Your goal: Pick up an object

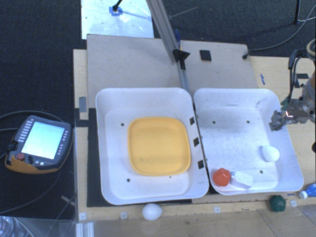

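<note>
In the right bin (232, 107) a white egg-shaped object (270, 153) lies near the right wall. An orange-red round object (222, 177) and a small white block (242, 179) rest together at the bin's front edge. A yellow square plate (159, 145) lies flat in the left bin (111, 132). My gripper (279, 119) hangs over the right bin's right rim, behind the white egg-shaped object and apart from it. Nothing shows in the gripper.
On the bench in front of the bins lie a white ball (152, 212), a dark green object (277, 203) and a blue-tipped item (308, 192). A teach pendant (37, 143) sits at far left. A metal pole (165, 23) slants down to the bins' divider.
</note>
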### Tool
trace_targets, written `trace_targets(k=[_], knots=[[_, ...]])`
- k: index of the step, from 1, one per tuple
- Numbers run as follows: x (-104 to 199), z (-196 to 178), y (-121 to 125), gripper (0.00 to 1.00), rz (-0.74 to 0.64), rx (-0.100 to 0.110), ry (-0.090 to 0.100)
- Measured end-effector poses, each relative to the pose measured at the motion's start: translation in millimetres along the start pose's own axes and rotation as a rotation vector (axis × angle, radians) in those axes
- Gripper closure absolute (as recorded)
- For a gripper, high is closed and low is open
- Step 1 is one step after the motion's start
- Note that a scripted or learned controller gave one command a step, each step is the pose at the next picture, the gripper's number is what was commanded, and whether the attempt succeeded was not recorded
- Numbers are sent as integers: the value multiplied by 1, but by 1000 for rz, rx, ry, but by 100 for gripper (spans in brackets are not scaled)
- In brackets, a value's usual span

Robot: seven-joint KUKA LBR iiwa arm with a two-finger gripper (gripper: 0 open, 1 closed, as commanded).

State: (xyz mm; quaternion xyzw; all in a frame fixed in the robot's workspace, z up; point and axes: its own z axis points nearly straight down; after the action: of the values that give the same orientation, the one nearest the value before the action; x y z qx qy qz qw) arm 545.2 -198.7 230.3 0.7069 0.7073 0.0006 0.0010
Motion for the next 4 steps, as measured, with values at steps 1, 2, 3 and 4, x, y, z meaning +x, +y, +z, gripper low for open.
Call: trace_targets(k=[1,2,3,4], knots=[[46,-8,-1,100,-4,1,1],[102,3,1,100,-5,2,2],[147,3,-3,100,-4,1,2],[192,8,3,100,-4,2,2]])
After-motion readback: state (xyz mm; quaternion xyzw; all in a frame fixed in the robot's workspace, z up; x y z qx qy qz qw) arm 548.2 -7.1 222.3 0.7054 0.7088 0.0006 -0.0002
